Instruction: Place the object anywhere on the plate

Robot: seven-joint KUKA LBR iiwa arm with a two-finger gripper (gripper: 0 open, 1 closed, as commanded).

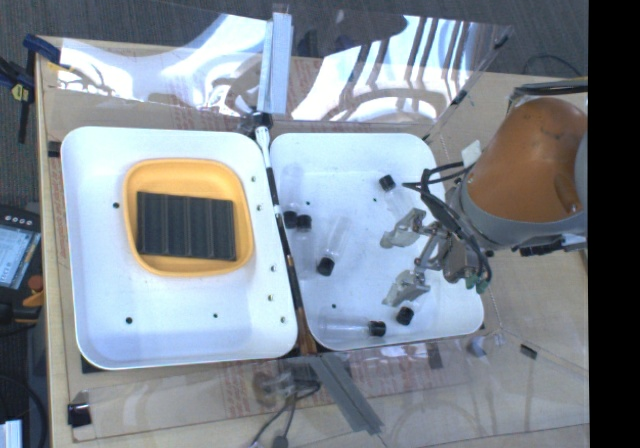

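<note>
From my screen I see the grey metal two-finger gripper (406, 258) low over the right shallow white bin (350, 151), near its right side. Its two fingers are spread wide apart. One finger (402, 232) points up and to the left, and the other finger (405, 288) points down and to the left. I see nothing between them, just the white floor of the bin.

The grey arm with the big orange band (525, 161) comes in from the right edge and leans over the bin wall. The wrist is tipped so the fingers reach out to the left.

Small clear plastic tubes with black caps lie scattered in the right bin. One black-capped tube (297, 221) is by the left wall, one (325, 264) sits near the middle, one (386, 182) is up near the top, one (376, 329) is at the bottom, and one (404, 315) lies just below the lower finger. I cannot tell if that finger touches it.

The yellow square plate with a dark ribbed middle (186, 218) sits in the left shallow white bin (90, 316), well apart from the gripper. None of the tubes are on it.
</note>
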